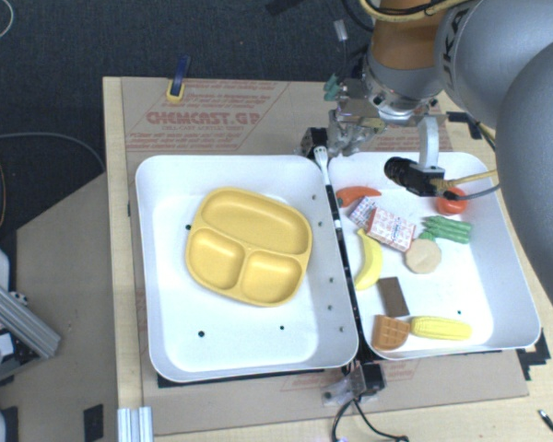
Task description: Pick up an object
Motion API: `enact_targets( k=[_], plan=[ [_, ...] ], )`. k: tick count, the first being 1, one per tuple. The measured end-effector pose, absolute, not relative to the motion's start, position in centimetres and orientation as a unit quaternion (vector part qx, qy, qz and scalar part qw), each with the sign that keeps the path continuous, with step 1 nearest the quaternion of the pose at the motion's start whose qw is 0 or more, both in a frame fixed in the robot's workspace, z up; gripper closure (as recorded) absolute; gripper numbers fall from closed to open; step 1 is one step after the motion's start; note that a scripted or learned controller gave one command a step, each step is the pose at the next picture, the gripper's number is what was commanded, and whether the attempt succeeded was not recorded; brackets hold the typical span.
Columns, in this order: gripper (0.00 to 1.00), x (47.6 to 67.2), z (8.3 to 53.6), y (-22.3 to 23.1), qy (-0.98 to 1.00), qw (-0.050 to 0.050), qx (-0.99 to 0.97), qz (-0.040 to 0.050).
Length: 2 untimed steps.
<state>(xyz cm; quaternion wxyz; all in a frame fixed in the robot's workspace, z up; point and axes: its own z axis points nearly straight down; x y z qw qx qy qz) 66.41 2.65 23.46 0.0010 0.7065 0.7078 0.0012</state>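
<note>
Corn cob (441,328) lying left-right near the right bin's (498,274) front rim, hand (350,136) perhaps above the divider, grip unclear

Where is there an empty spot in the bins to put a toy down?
The left bin has bare white floor all around the yellow tray, widest along its near edge. In the right bin, the floor right of the corn and cookie is bare. It is crowded from the banana up to the tomato.
</note>
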Motion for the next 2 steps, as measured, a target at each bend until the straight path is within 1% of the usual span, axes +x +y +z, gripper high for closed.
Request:
enact_targets(
  k=[1,2],
  plan=[
    [1.0,66.67,22.57,2.08,0.707,0.0,0.707,-0.0006],
    [1.0,65.73,21.71,2.22,0.707,-0.001,0.708,-0.0011]
  ],
)
